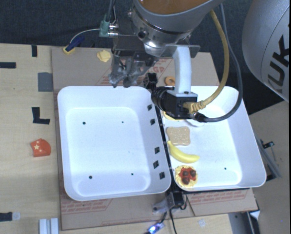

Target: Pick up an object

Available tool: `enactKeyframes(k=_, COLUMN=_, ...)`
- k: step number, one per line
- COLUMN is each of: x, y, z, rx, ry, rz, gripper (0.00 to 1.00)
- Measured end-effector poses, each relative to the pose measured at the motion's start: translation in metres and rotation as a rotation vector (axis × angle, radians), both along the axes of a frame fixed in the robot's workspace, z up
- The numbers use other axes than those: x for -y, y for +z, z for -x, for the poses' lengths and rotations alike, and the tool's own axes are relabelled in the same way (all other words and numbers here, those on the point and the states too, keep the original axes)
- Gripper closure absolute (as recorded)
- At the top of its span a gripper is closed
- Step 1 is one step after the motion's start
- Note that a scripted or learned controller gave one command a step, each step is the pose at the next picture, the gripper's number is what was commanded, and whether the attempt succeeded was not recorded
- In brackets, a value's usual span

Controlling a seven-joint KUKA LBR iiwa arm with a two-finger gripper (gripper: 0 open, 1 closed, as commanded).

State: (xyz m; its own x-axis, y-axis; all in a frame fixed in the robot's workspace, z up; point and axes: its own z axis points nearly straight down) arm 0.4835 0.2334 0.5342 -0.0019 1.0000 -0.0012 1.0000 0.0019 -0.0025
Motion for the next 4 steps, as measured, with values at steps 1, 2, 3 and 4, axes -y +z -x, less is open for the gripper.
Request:
enactKeyframes(k=1, x=0.0000, y=0.0000, z=0.0000, rx=0.000, ry=0.000, rz=0.000, gripper=1.00)
enactKeyframes(k=2, x=0.0000, y=0.0000, z=0.0000, rx=0.000, ry=0.000, rz=0.000, gripper=1.00)
enactKeyframes(k=3, x=0.0000, y=0.0000, z=0.0000, rx=0.000, ry=0.000, rz=0.000, gripper=1.00)
enactKeyframes(k=4, x=0.0001, y=0.0000, z=0.0000, rx=0.000, ry=0.000, rz=0.000, gripper=1.00)
